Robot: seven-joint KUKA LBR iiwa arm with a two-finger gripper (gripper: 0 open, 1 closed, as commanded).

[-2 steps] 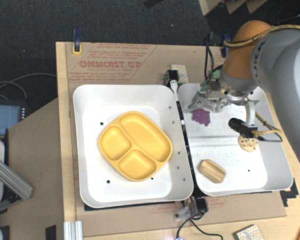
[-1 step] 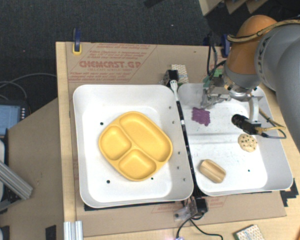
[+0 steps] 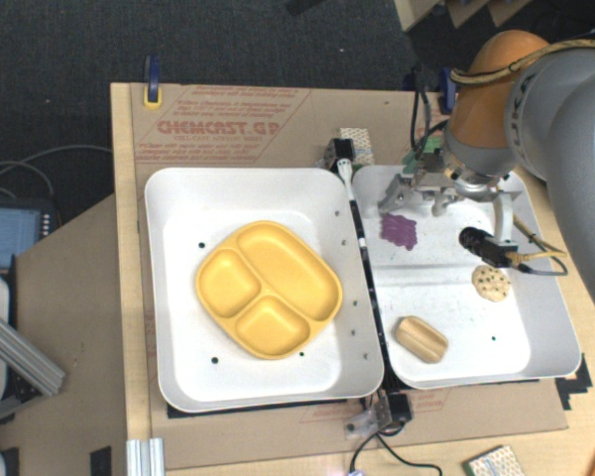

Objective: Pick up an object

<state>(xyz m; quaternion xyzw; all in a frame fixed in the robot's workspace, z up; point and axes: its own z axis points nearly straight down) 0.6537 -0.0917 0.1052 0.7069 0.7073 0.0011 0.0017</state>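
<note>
In the right bin lie a purple lump, a round speckled cookie and a tan bread-like roll. My gripper hangs over the far left part of that bin, just beyond the purple lump. It is open, with nothing between its fingers. The cookie sits to its right and nearer the front. The roll lies near the bin's front edge.
A yellow divided plate lies in the middle of the left bin. The ridge where the two bins meet runs just left of the gripper. The arm covers the back right corner.
</note>
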